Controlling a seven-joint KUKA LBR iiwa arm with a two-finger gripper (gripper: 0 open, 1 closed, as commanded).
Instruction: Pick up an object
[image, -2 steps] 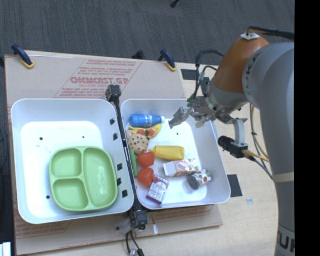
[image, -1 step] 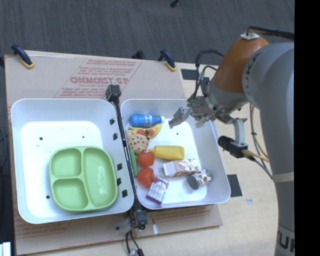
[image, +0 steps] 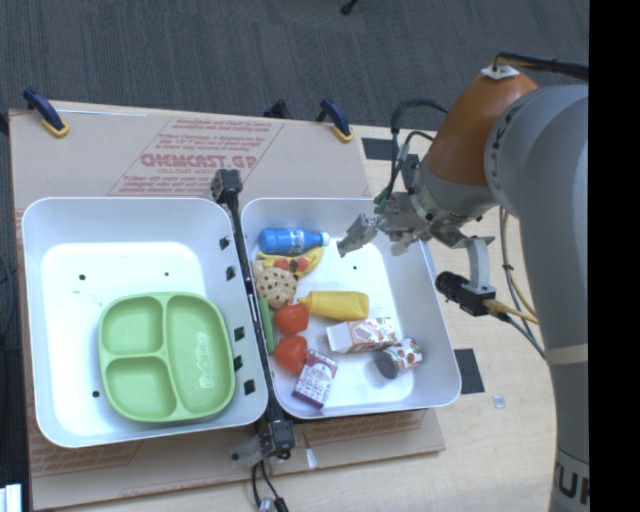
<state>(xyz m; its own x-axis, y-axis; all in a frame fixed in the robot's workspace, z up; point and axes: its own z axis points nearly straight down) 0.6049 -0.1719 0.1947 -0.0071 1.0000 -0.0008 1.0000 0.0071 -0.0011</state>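
My gripper (image: 377, 240) hangs over the far right part of the right bin (image: 440, 350), open, with nothing between its fingers. Below and to its left lie a blue bottle (image: 290, 240), a banana (image: 302, 263), a round cookie (image: 277, 287) and a yellow bottle (image: 337, 304). Two red tomatoes (image: 292, 319) (image: 291, 352) sit beside a green stick (image: 268, 325). Toward the near side are a white-and-red packet (image: 360, 335), a smaller packet (image: 403, 353), a dark lump (image: 386, 367) and a pink carton (image: 315, 380).
The left bin (image: 60, 250) holds a green divided plate (image: 165, 355). A black clip (image: 227, 183) sits on the rim between the bins. A cardboard sheet (image: 190, 155) lies behind them. The arm's cables (image: 480, 295) hang by the right bin's right wall.
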